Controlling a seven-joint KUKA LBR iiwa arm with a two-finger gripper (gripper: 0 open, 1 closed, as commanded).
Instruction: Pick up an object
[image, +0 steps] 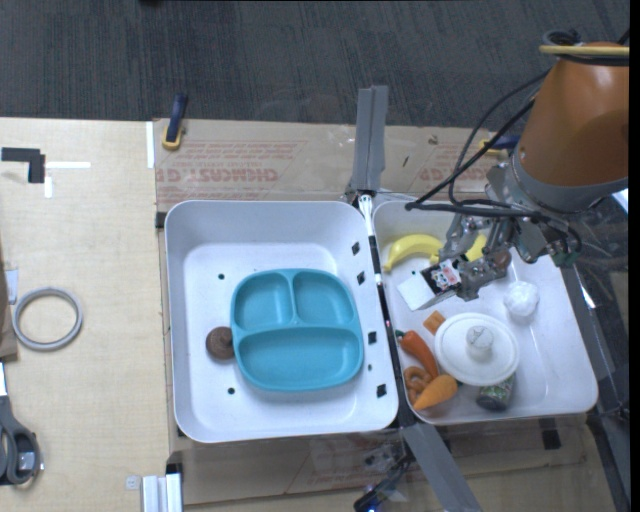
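My gripper (468, 268) hangs low over the back middle of the right bin (572, 392), under the orange band of the arm (580, 110). A yellow banana (412, 247) lies just left of it. A white card (414, 290) and a small black, white and red item (446, 276) sit at the gripper's lower left; whether that item is gripped is unclear. In front stand a white round lidded pot (478, 346), a white ball (521, 298), orange carrot pieces (420, 352) and a dark lump (495, 397).
The left bin (190, 330) holds a teal divided plate (297, 329) and a small brown round thing (219, 342). A grey divider bar (370, 140) runs between the bins. A grey ring (46, 317) and scissors (18, 450) lie on the bench at left.
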